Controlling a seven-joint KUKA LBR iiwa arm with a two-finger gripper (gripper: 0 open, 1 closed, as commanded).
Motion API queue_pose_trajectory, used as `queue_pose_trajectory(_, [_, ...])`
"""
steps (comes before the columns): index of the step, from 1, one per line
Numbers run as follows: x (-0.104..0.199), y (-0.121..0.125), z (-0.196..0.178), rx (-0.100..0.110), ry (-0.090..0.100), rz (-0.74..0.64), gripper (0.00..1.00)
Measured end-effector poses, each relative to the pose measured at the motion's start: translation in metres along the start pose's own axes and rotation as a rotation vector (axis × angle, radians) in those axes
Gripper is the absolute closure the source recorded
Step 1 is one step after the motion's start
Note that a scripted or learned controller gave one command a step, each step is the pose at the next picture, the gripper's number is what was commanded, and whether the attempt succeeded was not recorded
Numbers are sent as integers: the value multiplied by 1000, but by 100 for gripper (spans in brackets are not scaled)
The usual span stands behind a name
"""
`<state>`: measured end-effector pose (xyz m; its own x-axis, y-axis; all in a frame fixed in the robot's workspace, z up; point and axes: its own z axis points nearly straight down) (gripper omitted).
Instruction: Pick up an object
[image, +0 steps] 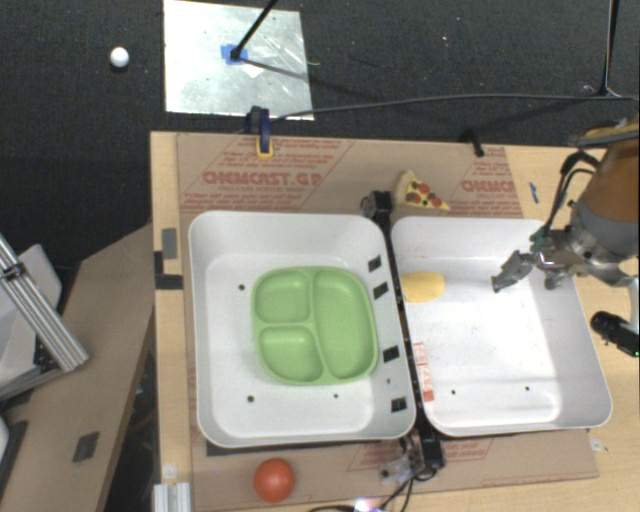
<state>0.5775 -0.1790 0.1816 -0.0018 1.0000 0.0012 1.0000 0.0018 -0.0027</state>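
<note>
Camera view: the gripper (522, 268) is hanging over the right bin (560, 400), toward its upper right part, at the right of the frame. Its two fingers are standing spread apart with nothing between them.

The yellow object (423, 288) is lying in the right bin near its upper left corner, close to the wall shared with the left bin (215, 380). From the gripper it is sitting well apart to frame-left and slightly lower. Its long axis is running roughly left-right in the frame.

Appearance: small, rounded, pale yellow, smooth, looking like a soft lump or toy food piece. Judgement: the coming move is calling for a leftward traverse before descent.
</note>
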Motion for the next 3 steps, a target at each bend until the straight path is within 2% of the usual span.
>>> queue_pose_trajectory(1, [-9,5,52,-2,-1,0,0])
queue_pose_trajectory(2, [-9,6,38,-8,-3,0,100])
queue_pose_trajectory(3, [-4,1,-10,-9,-3,-2,100])
